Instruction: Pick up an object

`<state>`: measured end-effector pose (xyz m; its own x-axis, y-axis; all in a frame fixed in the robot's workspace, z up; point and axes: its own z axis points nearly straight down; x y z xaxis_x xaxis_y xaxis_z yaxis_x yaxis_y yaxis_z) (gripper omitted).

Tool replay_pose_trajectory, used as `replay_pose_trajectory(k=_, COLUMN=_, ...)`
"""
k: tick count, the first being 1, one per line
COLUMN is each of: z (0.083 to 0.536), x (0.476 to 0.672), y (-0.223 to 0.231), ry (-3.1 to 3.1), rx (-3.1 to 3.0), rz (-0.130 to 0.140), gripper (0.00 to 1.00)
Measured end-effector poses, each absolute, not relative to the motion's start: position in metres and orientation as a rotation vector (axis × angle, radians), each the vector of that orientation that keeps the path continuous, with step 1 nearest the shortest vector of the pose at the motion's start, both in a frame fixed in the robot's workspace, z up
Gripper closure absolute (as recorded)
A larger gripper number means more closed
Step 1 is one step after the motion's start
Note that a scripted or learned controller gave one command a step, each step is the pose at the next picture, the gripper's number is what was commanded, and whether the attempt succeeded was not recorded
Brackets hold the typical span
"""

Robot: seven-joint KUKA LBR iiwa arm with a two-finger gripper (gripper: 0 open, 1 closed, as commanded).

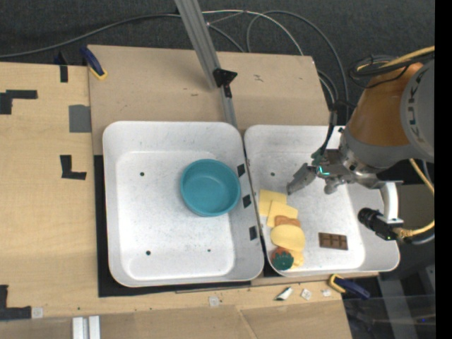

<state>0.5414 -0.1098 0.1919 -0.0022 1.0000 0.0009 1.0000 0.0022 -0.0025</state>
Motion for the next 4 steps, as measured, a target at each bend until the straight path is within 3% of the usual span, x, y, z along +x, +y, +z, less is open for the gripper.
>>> replay_pose_trajectory(k=2, z=0.089, x=0.532, y=-0.108, ry=-2.221, rx=-2.220, rz=0.001, gripper=0.00)
replay_pose_trajectory(k=3, z=0.099, x=0.532, y=-0.108, ry=-2.222, rx=-2.218, rz=0.000, gripper=1.00)
replay_pose_trajectory(k=4, z=0.162, x=0.532, y=-0.107, ry=-2.226, rx=-2.222, rz=-0.004, gripper=1.00)
